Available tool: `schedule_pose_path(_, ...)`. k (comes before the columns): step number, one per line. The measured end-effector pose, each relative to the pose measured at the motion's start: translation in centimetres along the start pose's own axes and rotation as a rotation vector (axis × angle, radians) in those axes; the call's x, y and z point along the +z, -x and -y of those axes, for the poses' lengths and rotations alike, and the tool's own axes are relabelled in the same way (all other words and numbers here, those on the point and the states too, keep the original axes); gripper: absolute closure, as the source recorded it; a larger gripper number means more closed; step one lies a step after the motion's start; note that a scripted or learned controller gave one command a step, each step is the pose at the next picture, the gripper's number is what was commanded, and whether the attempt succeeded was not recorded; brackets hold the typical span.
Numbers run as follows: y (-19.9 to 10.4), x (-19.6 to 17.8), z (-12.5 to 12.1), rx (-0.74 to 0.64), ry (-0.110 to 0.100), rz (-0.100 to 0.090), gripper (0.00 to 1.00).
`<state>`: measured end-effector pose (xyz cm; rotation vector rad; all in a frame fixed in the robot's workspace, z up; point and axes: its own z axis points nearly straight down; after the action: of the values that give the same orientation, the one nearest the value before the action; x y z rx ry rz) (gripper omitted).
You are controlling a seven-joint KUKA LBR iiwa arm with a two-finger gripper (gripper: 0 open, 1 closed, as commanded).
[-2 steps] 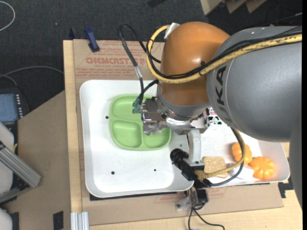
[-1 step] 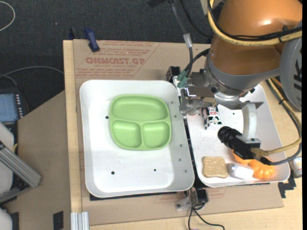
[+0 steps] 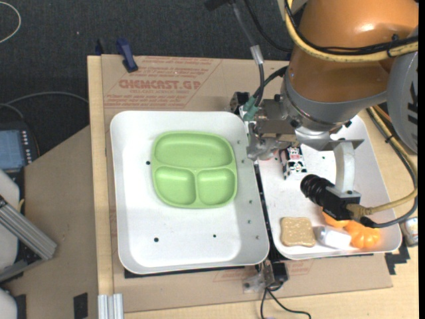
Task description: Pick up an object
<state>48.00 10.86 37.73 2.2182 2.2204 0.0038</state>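
**Left bin.** The left bin (image 3: 126, 198) is being occupied by one green divided plate (image 3: 194, 168), lying flat and roughly central. It is well apart from the arm and is not being touched.

**Dividing wall.** The gripper (image 3: 290, 153) is being held low over the left part of the right bin (image 3: 372, 148), close to the wall shared by the two bins. The jaws are being hidden beneath the grey and orange wrist, so it cannot be told whether they are apart or together. A small black, white and red item (image 3: 292, 165) is being seen directly under the gripper. Whether it is being touched or merely overhung cannot be told. It is being judged the likeliest target.

**Right bin, front edge.** A tan toast slice (image 3: 297, 231), a white piece (image 3: 334, 238) and an orange toy (image 3: 362, 234) are lying in a row. The white piece appears to be touching the orange toy, with the toast slice just beside it.

**Risks being recorded.**
- The small item is lying near the bin wall, so a descent that is slightly off could be blocked by the rim, or the item could be pushed against the wall instead of being enclosed.
- The item looks small and irregular, so it is being judged liable to slip or pivot out on closure.
- No grasp is being confirmed, and a lift from here could come up empty.
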Motion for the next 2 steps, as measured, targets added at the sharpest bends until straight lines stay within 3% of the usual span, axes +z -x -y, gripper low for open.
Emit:
schedule_pose_path(1,-2.0,-6.4,0.0,-0.002,0.005,-0.003,1.00)
schedule_pose_path(2,2.2,2.6,0.2,0.007,-0.014,0.003,1.00)
